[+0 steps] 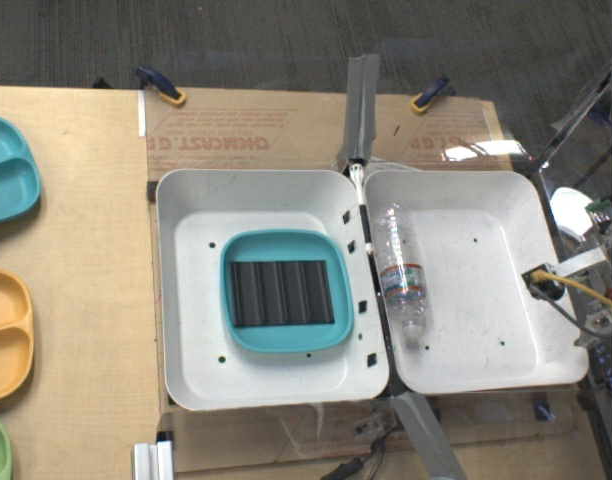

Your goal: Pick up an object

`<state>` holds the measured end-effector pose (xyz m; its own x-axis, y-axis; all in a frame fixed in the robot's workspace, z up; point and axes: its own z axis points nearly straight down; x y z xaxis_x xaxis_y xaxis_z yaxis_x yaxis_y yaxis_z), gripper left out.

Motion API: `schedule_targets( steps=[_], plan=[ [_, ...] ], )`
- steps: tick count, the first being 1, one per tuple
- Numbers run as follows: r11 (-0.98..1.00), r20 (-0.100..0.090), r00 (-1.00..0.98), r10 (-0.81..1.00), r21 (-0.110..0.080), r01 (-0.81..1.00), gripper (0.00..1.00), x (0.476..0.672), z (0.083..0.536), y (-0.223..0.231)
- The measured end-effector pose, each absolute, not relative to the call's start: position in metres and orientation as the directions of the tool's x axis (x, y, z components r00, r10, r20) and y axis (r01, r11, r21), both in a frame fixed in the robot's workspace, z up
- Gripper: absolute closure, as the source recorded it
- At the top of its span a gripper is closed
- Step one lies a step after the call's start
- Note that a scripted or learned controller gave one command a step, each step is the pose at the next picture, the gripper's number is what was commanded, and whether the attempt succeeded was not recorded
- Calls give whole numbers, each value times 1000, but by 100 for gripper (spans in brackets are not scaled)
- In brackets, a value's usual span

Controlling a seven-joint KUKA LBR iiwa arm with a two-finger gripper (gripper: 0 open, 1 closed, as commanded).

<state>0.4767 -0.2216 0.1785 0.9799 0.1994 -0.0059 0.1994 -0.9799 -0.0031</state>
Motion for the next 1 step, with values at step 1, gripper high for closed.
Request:
schedule_targets(
  steps=[1],
  plan=[
    [-980, -6, 980, 201, -3, 201, 0, 477, 179, -222]
  ],
)
